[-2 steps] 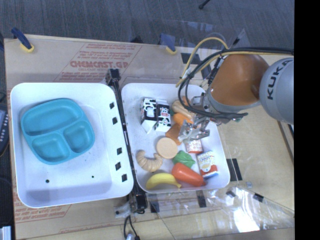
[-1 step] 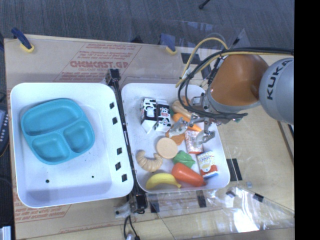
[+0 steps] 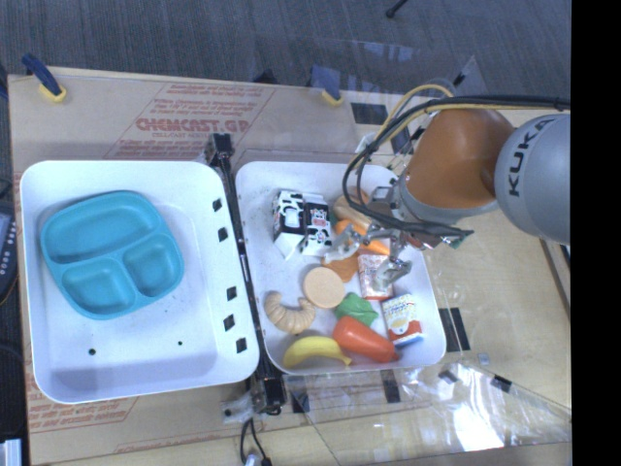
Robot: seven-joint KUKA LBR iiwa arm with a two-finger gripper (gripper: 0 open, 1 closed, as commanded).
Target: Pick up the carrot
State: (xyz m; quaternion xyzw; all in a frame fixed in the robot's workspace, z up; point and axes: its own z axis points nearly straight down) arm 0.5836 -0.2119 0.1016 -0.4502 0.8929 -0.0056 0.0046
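So the arm (image 3: pixel 539 173) is reaching in from the right and hanging over the upper-middle part of the right bin (image 3: pixel 260 197). I'm reading this as the approach step, since nothing is getting lifted yet. The gripper (image 3: pixel 386 260) is sitting low over a snack packet (image 3: pixel 374 278), and honestly I can't tell if it's spread or pressed together because the wrist and cables are blocking it. The carrot (image 3: pixel 367 339) is lying near the front edge of that same bin. It's orange with a green top, tilted, touching the banana (image 3: pixel 315 350) on its left and sitting just beside a small carton (image 3: pixel 402 320) on its right. My guess is the next move is going to need a shift toward the front of the bin, then a drop across the carrot's middle, and it's crowded down there, so bumping the banana or the carton is looking likely. A croissant (image 3: pixel 288 311), a round biscuit (image 3: pixel 323 286) and a milk carton (image 3: pixel 299 219) are also sharing the bin. The left bin (image 3: pixel 126 357) is holding a blue divided tray (image 3: pixel 107 250). Both bins are resting on cardboard (image 3: pixel 146 115) with red printing, a clamp (image 3: pixel 44 79) is pinning its far corner, a crinkly plastic sheet (image 3: pixel 485 406) is covering the near right corner, and dark carpet (image 3: pixel 194 17) is running behind it all.
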